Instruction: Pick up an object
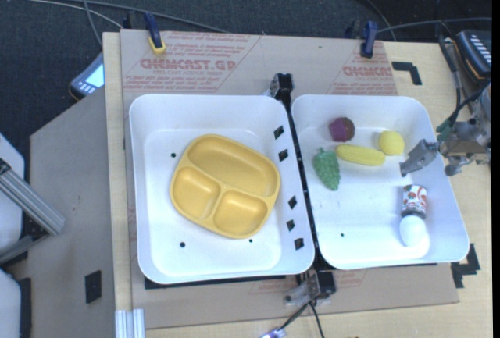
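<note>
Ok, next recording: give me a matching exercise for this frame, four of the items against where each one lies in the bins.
Things:
1. yellow divided plate
2. green toy
3. purple ball
4. white bottle

Places:
A. far end of the right bin, just behind the corn cob
B. near right corner of the right bin
C. middle of the left bin
D. right bin, close to the divider between the bins

Pairs: 1-C, 2-D, 3-A, 4-B
</note>
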